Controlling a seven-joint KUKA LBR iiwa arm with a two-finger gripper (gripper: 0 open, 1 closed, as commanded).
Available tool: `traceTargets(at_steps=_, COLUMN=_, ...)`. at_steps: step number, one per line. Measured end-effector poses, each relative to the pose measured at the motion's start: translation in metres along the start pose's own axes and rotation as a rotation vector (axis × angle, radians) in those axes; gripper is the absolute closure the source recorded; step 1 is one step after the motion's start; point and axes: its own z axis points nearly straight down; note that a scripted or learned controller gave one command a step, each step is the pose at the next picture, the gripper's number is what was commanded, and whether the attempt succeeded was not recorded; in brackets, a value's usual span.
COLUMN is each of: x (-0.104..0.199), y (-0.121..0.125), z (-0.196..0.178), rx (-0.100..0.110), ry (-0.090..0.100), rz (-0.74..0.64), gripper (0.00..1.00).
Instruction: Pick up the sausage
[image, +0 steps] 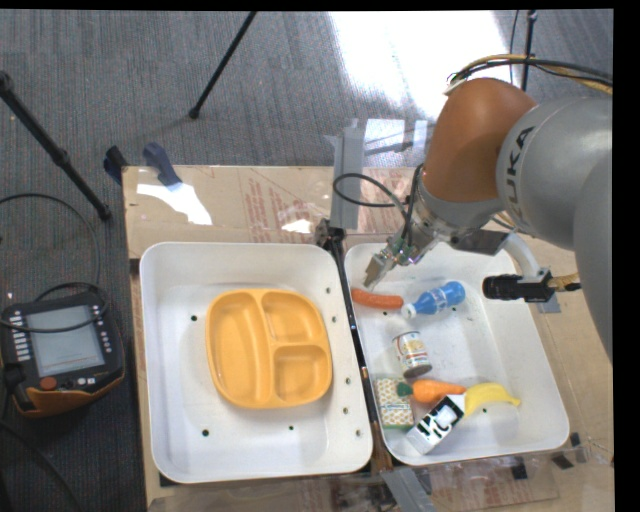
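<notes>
Tool (379, 271) just above smooth, slender sausage (377, 298)

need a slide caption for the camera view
Gripper poised just above the sausage in the right bin, beside a blue bottle.

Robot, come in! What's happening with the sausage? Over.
End effector just above sausage, holding nothing. Sausage lying in right bin. Blue bottle close beside it.

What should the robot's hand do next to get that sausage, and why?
Probably lower a little straight onto the sausage. The hand hangs just above its left end in the right bin, not touching it, and the blue bottle lies close on the right.
</notes>
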Motion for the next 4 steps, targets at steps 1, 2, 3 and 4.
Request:
traceTargets(at_steps=1, x=0.0, y=0.0, z=0.0, rx=0.001, ry=0.0, rz=0.0, gripper=0.0)
traceTargets(at_steps=2, x=0.049, y=0.034, z=-0.021, rx=0.001, ry=0.0, rz=0.001, gripper=0.0)
traceTargets(at_steps=3, x=0.044, y=0.015, z=-0.027, rx=0.003, ry=0.001, rz=0.212, gripper=0.0)
traceTargets(at_steps=4, x=0.02, y=-0.067, z=0.001, rx=0.004, ry=0.002, rz=0.173, gripper=0.0)
